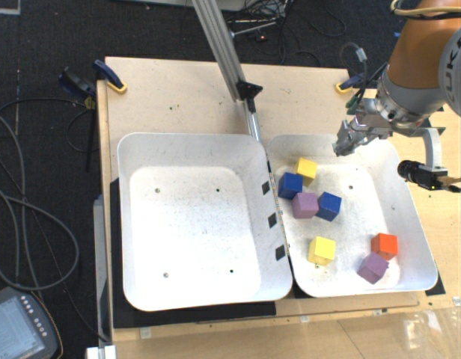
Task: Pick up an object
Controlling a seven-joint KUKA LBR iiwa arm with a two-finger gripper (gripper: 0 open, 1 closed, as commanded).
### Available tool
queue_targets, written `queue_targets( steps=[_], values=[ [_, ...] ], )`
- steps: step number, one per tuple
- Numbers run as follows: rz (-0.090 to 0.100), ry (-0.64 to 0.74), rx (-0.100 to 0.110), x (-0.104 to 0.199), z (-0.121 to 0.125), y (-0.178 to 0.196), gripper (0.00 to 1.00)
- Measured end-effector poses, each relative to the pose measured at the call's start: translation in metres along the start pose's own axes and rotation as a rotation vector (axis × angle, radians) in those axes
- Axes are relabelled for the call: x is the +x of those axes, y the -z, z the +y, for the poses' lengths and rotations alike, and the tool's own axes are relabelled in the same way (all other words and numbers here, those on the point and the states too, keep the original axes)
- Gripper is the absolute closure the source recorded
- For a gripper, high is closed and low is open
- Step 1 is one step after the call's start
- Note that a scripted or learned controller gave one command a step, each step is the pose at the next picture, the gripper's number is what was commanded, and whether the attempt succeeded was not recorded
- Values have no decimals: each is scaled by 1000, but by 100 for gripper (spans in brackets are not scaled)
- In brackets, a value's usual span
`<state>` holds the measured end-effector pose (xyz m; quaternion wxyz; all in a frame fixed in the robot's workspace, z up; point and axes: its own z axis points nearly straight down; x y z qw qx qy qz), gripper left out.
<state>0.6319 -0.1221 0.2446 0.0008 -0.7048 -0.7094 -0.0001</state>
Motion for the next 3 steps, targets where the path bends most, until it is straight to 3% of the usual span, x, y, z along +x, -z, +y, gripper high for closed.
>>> queue_targets(
  steps=[3],
  values=[
    [1,2,1,168,-41,4,100]
  ],
)
